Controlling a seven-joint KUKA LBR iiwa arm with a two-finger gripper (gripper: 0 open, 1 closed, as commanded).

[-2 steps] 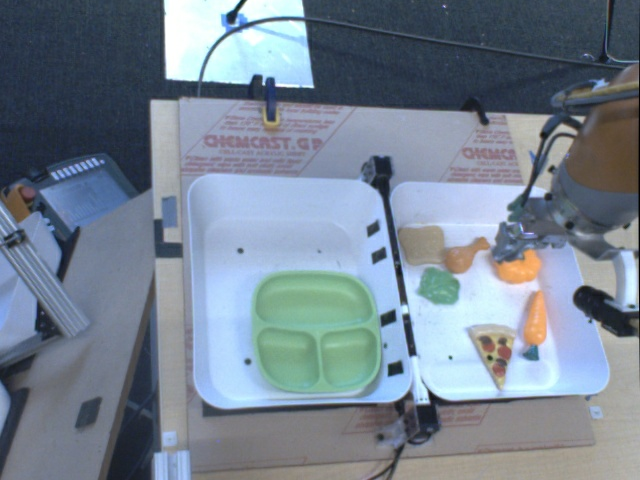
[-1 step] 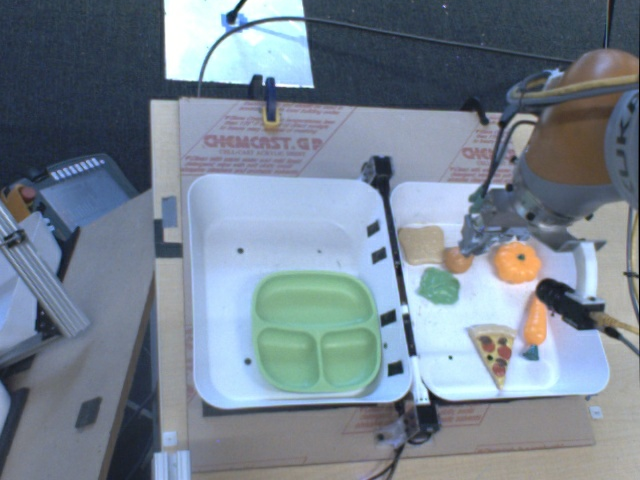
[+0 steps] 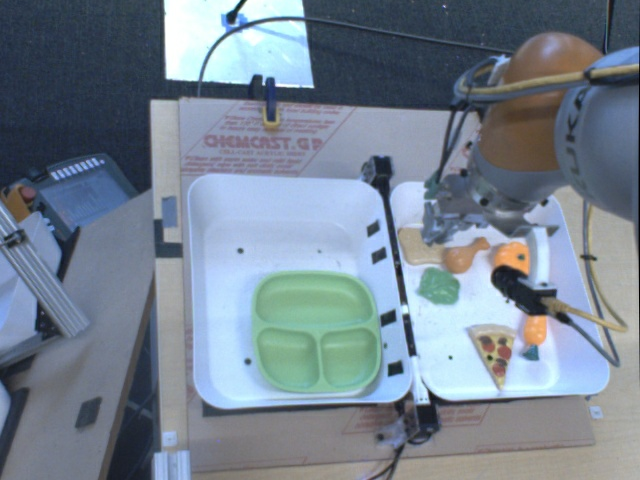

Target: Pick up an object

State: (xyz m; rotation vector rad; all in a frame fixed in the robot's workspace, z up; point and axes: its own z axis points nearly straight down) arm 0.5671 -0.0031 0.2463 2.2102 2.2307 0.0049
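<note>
The arm [image 3: 545,108] reaches in from the right over the right bin [image 3: 580,373], and the gripper [image 3: 440,230] hangs low above that bin's upper left part; whether the fingers are open or closed cannot be told from this angle. Just beside the gripper lies a tan drumstick toy [image 3: 464,256], its long axis running roughly left to right with a slight tilt, the thicker end toward the left and the narrow end pointing up and right. Touching or nearly touching it on the left is a flat beige slab [image 3: 418,246]. Below these sits a green leafy toy [image 3: 438,287], and lower still a pizza slice toy [image 3: 493,350] whose tip points down toward the bin's near edge. An orange toy [image 3: 511,257] rests to the right of the drumstick, and a small carrot-like toy [image 3: 534,332] lies near the pizza slice. The left bin [image 3: 225,228] holds a green divided plate [image 3: 316,331] in its lower half. Both bins rest on a cardboard sheet [image 3: 265,133] laid over the surface [image 3: 110,298]; behind lies dark carpet [image 3: 80,58] with a pale square panel [image 3: 238,28].
</note>
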